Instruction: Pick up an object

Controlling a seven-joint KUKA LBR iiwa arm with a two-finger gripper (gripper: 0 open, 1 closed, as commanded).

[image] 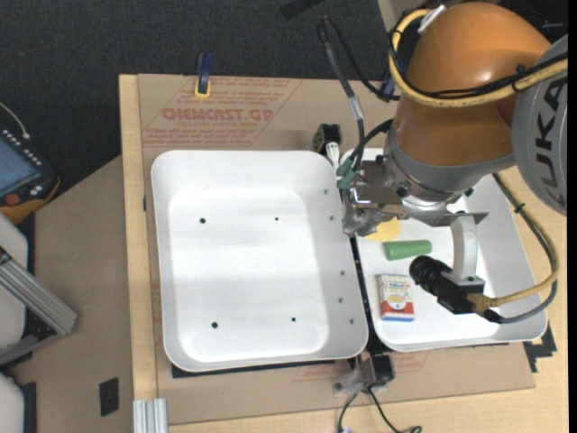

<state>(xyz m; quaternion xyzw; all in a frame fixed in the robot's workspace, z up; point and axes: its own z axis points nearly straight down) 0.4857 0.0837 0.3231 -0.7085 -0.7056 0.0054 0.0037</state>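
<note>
The arm [469, 88] hung over the right bin's [514, 323] left edge, above a green cylinder [407, 249], a yellow piece [389, 231] and a small box [396, 297]; I couldn't tell its grip.

cardboard-topped bench [135, 242] with two white bins, left [180, 188] and right [514, 242], side by side

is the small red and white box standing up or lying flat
Lying flat: the small box shows its broad printed face upward on the right bin floor, below the green object.

We see bright, even overhead light; left bin [243, 260] nearly blown out, soft shadow band across its middle; arm [469, 70] glossy, focus slightly soft.
</note>
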